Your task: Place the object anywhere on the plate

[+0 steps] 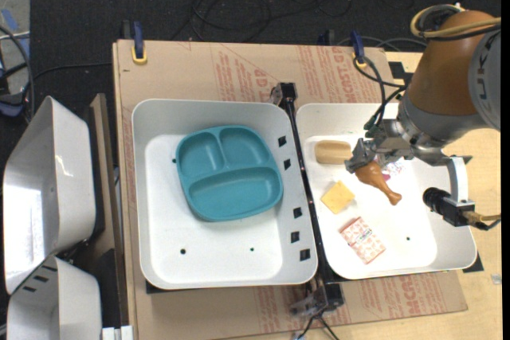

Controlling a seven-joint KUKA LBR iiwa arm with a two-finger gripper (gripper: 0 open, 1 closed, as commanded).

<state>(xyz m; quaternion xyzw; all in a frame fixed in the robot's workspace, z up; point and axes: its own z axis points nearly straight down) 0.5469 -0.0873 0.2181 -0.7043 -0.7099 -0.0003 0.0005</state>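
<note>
Red printing runs across the brown cardboard sheet [239,64] under the two bins, stamped at angles and partly upside down, and I can't make out a single word of it. The small packet [362,240] lying below the gripper [360,163] has red and white print, too tiny to read. Nothing else carries lettering I can read.

Arm [458,76] cut off at right edge; hand [368,159] fingers hidden behind wrist.

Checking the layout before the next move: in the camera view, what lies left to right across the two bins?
Teal plate → yellow cheese slice → red-patterned packet → brown drumstick.
</note>
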